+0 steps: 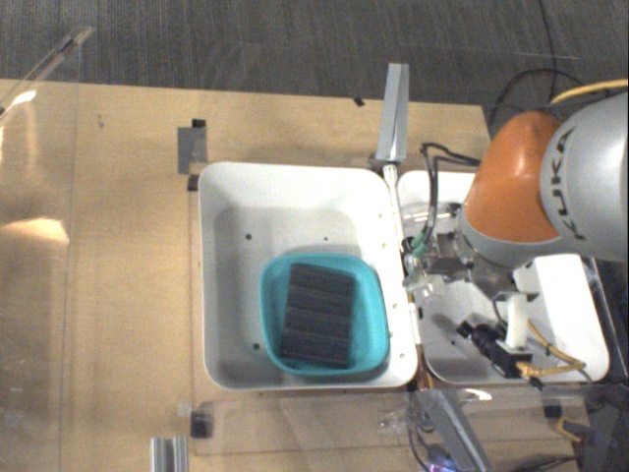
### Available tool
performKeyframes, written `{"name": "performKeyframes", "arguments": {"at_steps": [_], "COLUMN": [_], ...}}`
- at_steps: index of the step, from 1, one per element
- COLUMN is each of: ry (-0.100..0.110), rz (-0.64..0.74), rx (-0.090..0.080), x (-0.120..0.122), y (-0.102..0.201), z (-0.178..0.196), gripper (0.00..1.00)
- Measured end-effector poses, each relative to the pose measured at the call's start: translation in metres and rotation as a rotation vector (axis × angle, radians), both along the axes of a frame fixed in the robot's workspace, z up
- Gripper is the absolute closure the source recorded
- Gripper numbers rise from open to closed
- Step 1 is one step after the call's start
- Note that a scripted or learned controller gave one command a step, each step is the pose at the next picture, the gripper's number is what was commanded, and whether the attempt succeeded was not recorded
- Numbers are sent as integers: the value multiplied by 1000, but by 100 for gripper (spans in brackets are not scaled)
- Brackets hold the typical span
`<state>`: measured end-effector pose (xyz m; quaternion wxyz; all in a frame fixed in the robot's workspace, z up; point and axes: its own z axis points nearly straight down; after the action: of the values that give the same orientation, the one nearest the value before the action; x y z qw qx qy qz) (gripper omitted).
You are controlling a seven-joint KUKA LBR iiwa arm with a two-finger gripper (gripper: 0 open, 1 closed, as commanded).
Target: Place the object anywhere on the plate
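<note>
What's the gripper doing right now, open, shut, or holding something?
Gripper: cannot be told; it sits under the arm's wrist at the right bin's left edge. The dark ridged object lies on the teal plate.

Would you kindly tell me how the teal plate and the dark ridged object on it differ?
The teal plate is bright, smooth and larger; the dark ridged object is nearly black, ribbed crosswise and smaller. The plate has a raised rim, while the object is a flat slab lying inside it. Both are roughly rectangular and sit in the left bin.
</note>
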<state>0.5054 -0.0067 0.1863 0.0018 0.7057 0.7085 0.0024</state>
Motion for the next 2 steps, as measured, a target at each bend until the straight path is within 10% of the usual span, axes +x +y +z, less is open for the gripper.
{"name": "performKeyframes", "arguments": {"at_steps": [1, 2], "ry": [0, -5], "rz": [-1, 3], "rx": [0, 1], "x": [0, 2], "y": [0, 0], "z": [0, 11], "gripper": [0, 100]}}
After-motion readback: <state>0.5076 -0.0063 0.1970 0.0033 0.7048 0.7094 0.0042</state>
